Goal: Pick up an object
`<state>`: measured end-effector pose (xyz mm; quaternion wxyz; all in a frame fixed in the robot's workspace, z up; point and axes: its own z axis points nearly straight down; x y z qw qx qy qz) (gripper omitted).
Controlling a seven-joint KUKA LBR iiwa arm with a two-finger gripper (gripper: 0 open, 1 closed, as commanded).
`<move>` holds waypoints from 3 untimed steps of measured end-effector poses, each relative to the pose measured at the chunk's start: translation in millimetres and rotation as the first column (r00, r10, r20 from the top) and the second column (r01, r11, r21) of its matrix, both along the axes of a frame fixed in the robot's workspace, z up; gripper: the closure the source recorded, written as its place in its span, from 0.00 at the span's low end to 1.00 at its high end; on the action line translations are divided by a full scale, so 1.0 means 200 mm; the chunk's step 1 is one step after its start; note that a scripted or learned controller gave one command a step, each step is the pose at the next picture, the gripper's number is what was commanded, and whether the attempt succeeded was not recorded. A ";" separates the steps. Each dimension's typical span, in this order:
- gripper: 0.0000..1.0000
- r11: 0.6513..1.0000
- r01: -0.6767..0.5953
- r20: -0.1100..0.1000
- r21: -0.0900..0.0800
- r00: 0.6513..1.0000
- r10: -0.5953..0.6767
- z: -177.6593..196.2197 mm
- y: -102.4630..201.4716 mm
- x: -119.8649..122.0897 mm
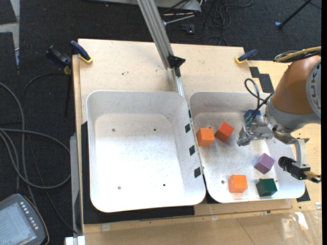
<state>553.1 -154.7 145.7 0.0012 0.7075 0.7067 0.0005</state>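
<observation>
Two orange cubes just left of the tool, its grip state unclear

1. We see two white bins side by side on the bench: the left bin and the right bin.
2. In the right bin lie an orange cube, a red-orange cube, a purple cube, another orange cube and a dark green cube.
3. The gripper hangs just right of the red-orange cube, apart from it.
4. The arm reaches in from the right.
</observation>
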 end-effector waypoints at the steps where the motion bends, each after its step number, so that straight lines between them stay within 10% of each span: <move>1: 1.00 1.000 -0.003 0.005 -0.002 1.000 0.003 0.30 -0.03 0.04; 3: 1.00 1.000 -0.005 0.005 -0.002 1.000 0.005 0.78 -0.03 0.06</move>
